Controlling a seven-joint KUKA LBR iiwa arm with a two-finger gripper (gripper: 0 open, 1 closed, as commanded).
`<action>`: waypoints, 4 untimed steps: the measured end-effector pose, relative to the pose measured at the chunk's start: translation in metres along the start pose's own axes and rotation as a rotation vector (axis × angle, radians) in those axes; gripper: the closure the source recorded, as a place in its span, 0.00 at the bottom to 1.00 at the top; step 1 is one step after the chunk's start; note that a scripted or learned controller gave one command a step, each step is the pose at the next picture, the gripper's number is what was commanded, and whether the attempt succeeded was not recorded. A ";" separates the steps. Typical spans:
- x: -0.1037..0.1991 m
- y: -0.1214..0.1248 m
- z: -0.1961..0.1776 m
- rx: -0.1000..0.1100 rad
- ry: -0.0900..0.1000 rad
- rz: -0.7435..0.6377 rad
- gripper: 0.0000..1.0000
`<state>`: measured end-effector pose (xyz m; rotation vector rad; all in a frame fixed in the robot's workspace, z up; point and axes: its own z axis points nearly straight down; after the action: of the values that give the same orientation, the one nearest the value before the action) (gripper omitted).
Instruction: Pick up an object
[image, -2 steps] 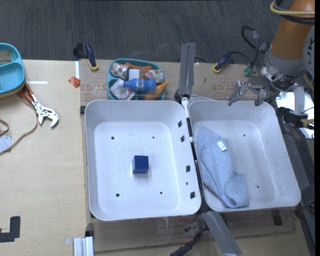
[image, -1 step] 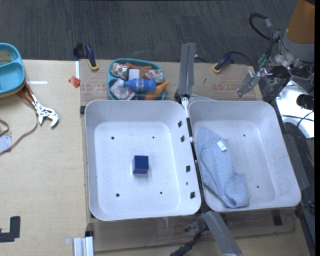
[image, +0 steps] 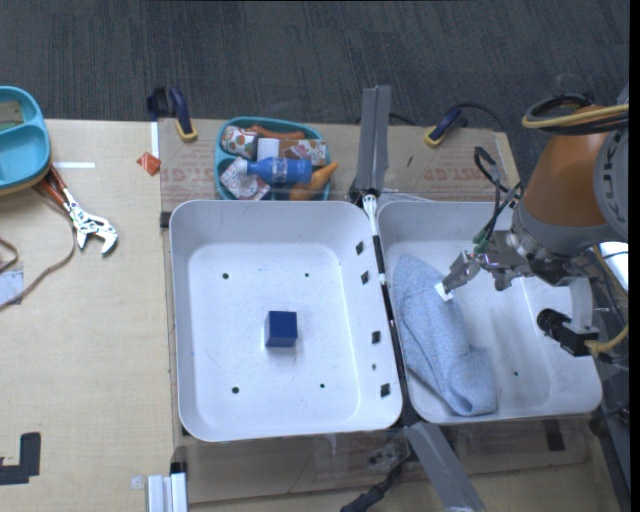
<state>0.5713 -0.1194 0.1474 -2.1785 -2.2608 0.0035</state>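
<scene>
The two-finger claw (image: 462, 277) at the end of the grey arm with the orange band (image: 565, 185) hangs over the right-hand shallow white bin (image: 560, 400), just beside the upper end of the crumpled light-blue cloth towel (image: 440, 345) lying along that bin's left side. Whether the claw is released or clenched cannot be told from this slanted view; nothing is visibly held in it. The towel is the nearest candidate for picking up; relative to it, the small dark-blue cube (image: 282, 329) sits well apart to the left, alone in the middle of the left-hand white bin (image: 200, 400). The likely trouble is with the towel itself: being soft and flat-lying, it may give the claw only a thin fold that slips free on lifting, or it may drag against the bin wall. A descent slightly off the towel's edge would probably close on bare bin floor. Reaching instead for the cube means crossing the divider (image: 378, 290) left of the towel, where a low pass could clip the rims.
</scene>
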 end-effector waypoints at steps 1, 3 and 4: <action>-0.079 -0.025 -0.024 -0.004 -0.001 0.168 0.00; -0.082 0.009 -0.023 -0.003 -0.001 0.466 0.00; -0.069 -0.018 -0.026 0.001 0.000 0.599 0.00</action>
<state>0.5559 -0.1892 0.1739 -2.7490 -1.5171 0.0047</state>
